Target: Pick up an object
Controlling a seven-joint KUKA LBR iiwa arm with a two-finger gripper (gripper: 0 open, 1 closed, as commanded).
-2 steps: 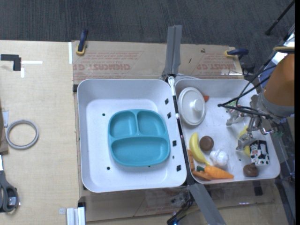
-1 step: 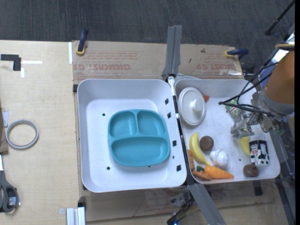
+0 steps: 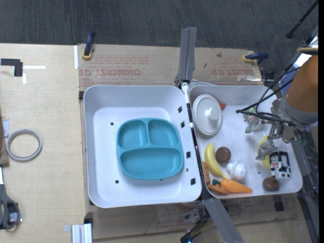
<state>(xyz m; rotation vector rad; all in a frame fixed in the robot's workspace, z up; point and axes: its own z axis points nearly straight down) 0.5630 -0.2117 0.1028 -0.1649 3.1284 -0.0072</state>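
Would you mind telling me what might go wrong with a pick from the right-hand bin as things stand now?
The pincer hangs low over the right bin, near a small yellow piece and a black-and-white object; a descent there may nudge either one rather than catch it. At the bin's front, the banana, brown ball, white item and carrot crowd together, so a grasp could snag two things or slip.

- cardboard sheet [image 3: 167, 65] behind the bins: red printed lettering, seen upside down and mirrored; the words cannot be read reliably.
- small black-and-white object [image 3: 280, 165] in the right bin: markings too small to read.
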